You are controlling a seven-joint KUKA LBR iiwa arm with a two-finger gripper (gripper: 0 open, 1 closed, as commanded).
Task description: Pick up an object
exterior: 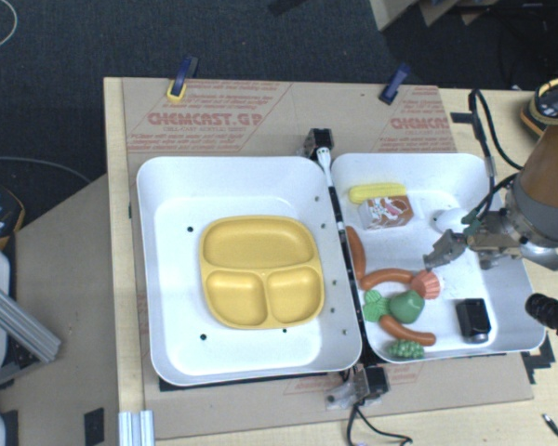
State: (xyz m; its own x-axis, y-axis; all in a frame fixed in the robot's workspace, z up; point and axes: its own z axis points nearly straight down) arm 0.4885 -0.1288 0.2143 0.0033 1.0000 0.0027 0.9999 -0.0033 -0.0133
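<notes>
The grey two-finger pincer (pixel 444 252) is being held low over the right-hand shallow white bin (pixel 465 167), and whether it is spread or pressed together cannot be told; nothing is being seen between its tips, so the pick is being judged as not yet made. The likeliest object, a small round orange toy fruit (pixel 429 284), is lying just below and beside the pincer, touching a long orange sausage-shaped toy (pixel 391 278) and crowded by a green toy vegetable (pixel 405 306). Open bin floor is being left above and behind the pincer, while a small black block (pixel 473 320) is lying nearer the bin's front rim.
</notes>
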